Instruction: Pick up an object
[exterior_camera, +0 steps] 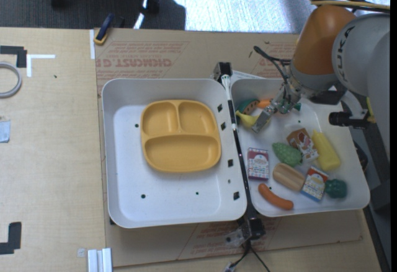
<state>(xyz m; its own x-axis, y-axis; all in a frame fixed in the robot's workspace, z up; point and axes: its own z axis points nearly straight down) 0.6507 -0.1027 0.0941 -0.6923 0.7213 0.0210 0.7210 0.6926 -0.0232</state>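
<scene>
My gripper hangs low over the back left part of the right bin, below the arm's orange band. Just to its left lie a yellow banana, a small green and orange toy and an orange piece. The gripper tip is close beside these, and I cannot make out whether it touches any of them. Toward the front of the same bin lie a red and white carton, a green toy, a hot dog bun, a sausage and a yellow corn cob.
The left bin holds a yellow divided plate. A small printed box, a dark green toy and a reddish brown item crowd the right bin's front right. The divider wall runs between the bins.
</scene>
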